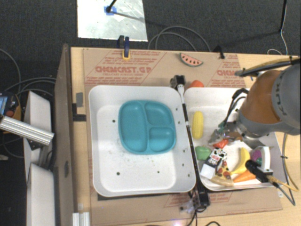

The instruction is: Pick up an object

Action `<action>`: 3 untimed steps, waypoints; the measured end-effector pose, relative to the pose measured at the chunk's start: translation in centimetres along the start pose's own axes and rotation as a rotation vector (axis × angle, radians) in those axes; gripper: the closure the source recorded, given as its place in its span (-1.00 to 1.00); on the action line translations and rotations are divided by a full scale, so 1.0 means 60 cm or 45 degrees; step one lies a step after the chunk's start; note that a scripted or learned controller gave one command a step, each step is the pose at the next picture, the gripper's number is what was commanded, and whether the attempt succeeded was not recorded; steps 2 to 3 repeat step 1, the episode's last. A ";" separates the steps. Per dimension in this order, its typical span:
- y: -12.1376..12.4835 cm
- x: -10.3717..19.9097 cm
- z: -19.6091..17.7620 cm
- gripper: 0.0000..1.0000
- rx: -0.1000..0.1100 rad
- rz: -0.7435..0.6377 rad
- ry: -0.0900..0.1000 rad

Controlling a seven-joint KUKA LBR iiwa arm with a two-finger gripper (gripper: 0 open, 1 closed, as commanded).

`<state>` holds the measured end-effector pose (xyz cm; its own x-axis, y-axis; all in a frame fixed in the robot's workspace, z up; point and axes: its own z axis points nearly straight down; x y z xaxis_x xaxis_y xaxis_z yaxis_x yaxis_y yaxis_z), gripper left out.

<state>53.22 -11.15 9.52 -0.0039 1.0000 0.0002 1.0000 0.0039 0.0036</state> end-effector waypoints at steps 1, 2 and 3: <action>0.137 0.132 -0.159 1.00 -0.017 -0.014 0.002; 0.137 0.132 -0.159 1.00 -0.017 -0.014 0.002; 0.137 0.132 -0.159 1.00 -0.017 -0.014 0.002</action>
